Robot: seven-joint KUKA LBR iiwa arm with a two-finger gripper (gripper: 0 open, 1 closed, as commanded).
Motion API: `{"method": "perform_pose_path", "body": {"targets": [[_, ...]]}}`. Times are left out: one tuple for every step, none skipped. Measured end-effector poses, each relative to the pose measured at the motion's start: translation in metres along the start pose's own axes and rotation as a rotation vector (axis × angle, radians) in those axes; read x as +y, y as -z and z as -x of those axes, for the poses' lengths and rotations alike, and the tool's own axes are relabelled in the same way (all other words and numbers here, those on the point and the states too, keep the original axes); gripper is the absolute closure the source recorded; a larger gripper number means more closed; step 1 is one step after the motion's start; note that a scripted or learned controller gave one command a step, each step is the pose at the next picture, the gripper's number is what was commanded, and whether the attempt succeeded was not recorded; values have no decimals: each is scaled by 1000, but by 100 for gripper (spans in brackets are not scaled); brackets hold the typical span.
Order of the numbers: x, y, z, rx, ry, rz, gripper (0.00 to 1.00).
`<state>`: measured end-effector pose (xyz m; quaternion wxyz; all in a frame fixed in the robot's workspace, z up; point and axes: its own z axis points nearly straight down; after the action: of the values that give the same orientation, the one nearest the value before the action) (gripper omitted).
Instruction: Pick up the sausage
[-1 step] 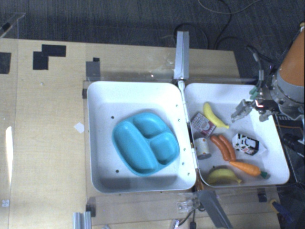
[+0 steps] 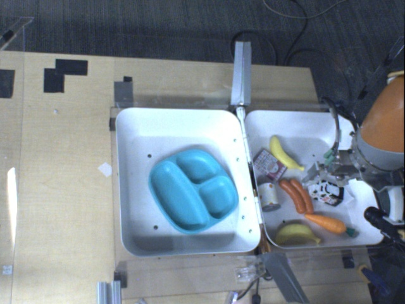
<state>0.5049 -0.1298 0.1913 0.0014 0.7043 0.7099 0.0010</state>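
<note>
**Sausage lies in the right bin, just left of the gripper**

No brand or wording can be read anywhere. The small dark red packet with a pale printed panel [image 2: 266, 164] and the black-and-white patterned item [image 2: 328, 193] both carry markings, but these are too small and blurred to make out.

The glossy orange-red pair of sausages [image 2: 297, 195] lies near the middle of the right shallow white bin [image 2: 297, 120], slanting from upper left to lower right. The grey metal two-finger gripper [image 2: 331, 167] sits just to its right and a little higher in the view, apart from the sausage and holding nothing that can be seen; whether it is spread or closed I cannot tell. The black-and-white item lies between the gripper and the sausage's lower end. A small grey cylindrical can [image 2: 269, 197] rests just left of the sausage, a yellow plastic banana [image 2: 284, 154] above it, an orange carrot with a green tip [image 2: 328, 223] just below it, and a yellow-green rounded fruit [image 2: 297, 234] by the bin's front wall.

The left shallow white bin [image 2: 139, 233] holds a turquoise three-compartment plastic plate [image 2: 193, 189]. Both bins sit on a pale wooden bench [image 2: 57, 189] with black square markers [image 2: 64, 72] at its back left. Behind lies dark grey carpet [image 2: 126, 11] with a thin cable [image 2: 297, 5] looping across it.
</note>
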Motion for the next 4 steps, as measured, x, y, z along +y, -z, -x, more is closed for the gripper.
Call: {"method": "perform_pose_path", "body": {"targets": [[-16, -34, -31, 0, 100, 1, 0], [23, -76, -1, -14, 105, 40, 0], [25, -64, -1, -17, 105, 44, 100], [-4, 89, -82, 0, 90, 4, 100]]}}
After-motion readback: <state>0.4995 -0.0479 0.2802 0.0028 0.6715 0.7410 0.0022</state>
